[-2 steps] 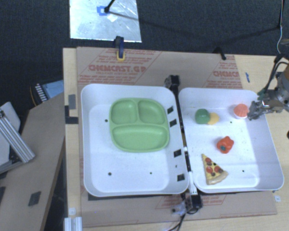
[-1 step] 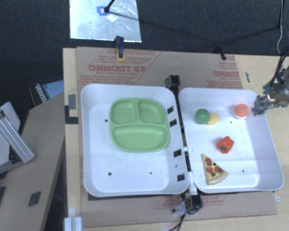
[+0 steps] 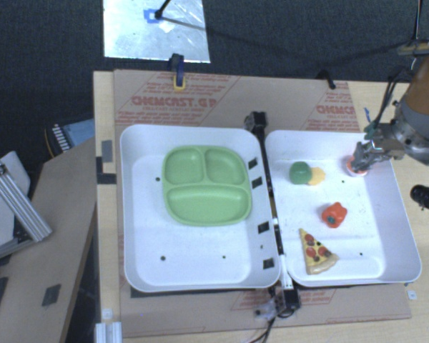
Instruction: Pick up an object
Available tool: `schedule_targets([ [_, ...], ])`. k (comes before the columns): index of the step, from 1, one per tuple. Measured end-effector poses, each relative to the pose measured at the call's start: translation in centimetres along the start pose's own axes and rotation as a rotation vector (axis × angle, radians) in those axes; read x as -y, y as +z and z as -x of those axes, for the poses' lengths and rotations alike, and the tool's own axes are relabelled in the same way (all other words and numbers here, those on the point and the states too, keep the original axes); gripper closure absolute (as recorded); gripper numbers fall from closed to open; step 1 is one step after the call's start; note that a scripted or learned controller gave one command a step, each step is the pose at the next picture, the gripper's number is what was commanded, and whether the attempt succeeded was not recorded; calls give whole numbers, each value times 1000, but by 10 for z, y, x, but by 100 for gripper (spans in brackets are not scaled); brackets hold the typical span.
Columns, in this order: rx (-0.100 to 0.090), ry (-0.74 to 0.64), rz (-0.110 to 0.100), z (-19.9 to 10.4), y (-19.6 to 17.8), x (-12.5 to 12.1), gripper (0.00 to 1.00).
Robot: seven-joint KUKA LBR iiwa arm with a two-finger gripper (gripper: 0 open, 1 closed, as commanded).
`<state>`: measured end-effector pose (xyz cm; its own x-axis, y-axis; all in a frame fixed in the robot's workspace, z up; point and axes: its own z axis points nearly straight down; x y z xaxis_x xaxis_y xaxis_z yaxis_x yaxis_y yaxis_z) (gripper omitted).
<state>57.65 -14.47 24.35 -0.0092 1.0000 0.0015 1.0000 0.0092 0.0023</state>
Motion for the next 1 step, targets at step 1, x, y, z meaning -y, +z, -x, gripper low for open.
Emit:
schedule_targets([
  [1, -1, -1, -2, -60, 10, 10, 100],
])
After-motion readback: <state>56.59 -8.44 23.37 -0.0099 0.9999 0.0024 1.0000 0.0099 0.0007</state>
